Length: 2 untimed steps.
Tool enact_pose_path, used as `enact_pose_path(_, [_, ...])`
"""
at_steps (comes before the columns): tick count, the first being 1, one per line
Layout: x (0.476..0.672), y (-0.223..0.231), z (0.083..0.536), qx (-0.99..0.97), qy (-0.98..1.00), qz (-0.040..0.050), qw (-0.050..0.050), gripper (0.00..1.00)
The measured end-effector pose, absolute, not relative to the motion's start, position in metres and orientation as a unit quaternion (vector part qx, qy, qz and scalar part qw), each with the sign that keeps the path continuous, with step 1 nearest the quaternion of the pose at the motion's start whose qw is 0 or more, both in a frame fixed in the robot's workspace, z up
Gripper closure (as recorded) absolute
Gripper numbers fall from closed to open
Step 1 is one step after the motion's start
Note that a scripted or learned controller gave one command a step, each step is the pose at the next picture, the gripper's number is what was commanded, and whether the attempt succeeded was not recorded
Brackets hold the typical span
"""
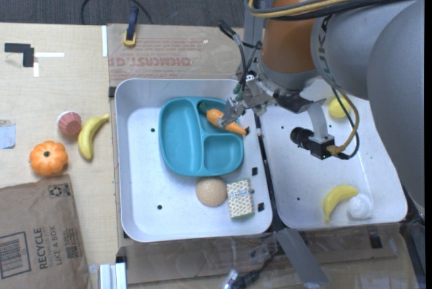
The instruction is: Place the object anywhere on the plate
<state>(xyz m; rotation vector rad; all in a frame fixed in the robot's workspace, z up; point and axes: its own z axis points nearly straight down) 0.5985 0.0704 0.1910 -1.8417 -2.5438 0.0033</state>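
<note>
A teal divided plate (192, 139) lies in the left white bin (138, 200). An orange carrot-shaped object (225, 121) rests at the plate's upper right, across its small top compartment and right rim. My gripper (240, 105) hangs right over the carrot's right end, at the bin's right wall. It is close to or touching the carrot, and its tips are hidden in the clutter of the wrist. The grey arm with its orange band (297, 24) reaches in from the upper right.
In the left bin, a tan ball (211, 192) and a patterned sponge (239, 199) sit just below the plate. The right bin (378, 152) holds a banana (337, 200), a white lump (359, 206) and a yellow fruit (341, 107). A pumpkin (48, 158), banana (91, 136) and cupcake (69, 123) lie on the bench.
</note>
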Motion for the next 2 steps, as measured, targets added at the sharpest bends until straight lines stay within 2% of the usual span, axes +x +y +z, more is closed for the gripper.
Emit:
enact_pose_path(1, [0.605,0.045,0.192,-0.558,-0.83,0.0008,0.0,0.0])
enact_pose_path(2, [0.596,0.023,0.191,-0.489,-0.872,0.0009,0.0,0.0])
